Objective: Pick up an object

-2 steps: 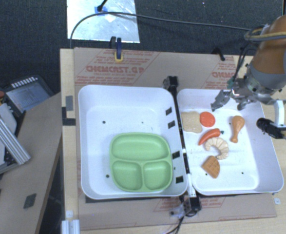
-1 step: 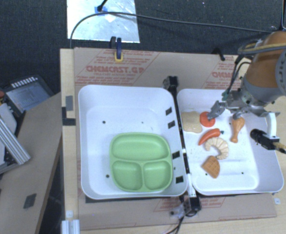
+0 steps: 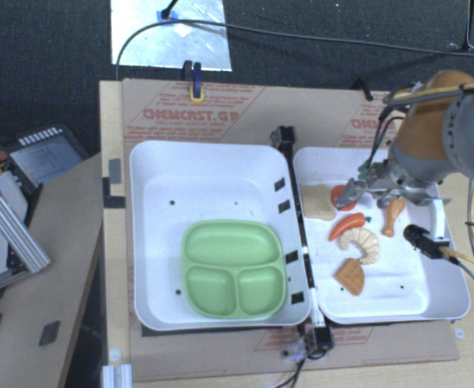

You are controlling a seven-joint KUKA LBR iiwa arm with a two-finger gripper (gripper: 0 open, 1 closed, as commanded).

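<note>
My gripper [image 3: 353, 192] hangs low over the back of the right bin [image 3: 406, 301], reaching in from the right. A red-orange round toy [image 3: 337, 193] lies right beside its tip, partly covered by it; whether they touch is unclear. A beige flat piece [image 3: 320, 209] lies just left of that. A red chili pepper [image 3: 346, 225] sits in front of the gripper, and a brown drumstick [image 3: 393, 213] lies to its right. Closer to the front are a pale shrimp [image 3: 363, 246] and an orange waffle piece [image 3: 350, 276].
The left bin [image 3: 164, 176] holds a green three-compartment plate [image 3: 232, 267] at its front. A black divider with clips [image 3: 291, 208] runs between the two bins. The bins rest on a cardboard sheet [image 3: 220, 107].
</note>
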